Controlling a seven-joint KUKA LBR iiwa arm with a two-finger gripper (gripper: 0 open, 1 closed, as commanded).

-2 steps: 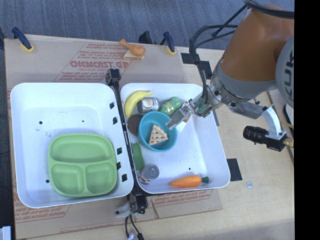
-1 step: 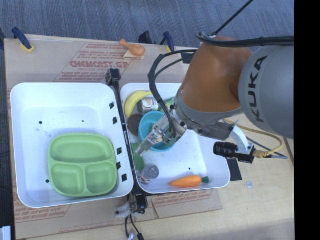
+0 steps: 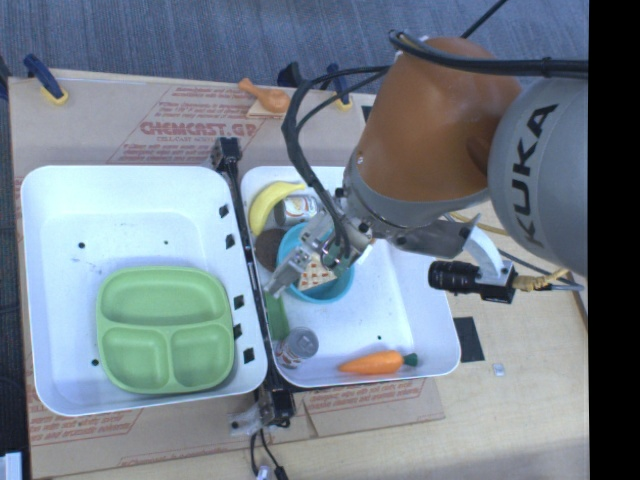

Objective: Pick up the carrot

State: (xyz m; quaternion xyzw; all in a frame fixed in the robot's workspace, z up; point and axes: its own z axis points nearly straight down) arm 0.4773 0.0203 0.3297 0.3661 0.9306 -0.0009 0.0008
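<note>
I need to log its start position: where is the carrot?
The carrot lies along the near edge of the right bin, right of the small can.

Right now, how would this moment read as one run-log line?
gripper: over blue bowl, right bin | carrot: lying near bin's front edge, not grasped | left bin: green tray

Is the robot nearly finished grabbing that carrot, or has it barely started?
Barely started, it seems. Nothing looks done: the carrot lies on the floor of the right bin, near its front edge, touched by nothing. In hand: the claw is down over the blue bowl in that bin's middle, apart from the carrot. Left to do: move over to the carrot, close on it and lift it.
</note>
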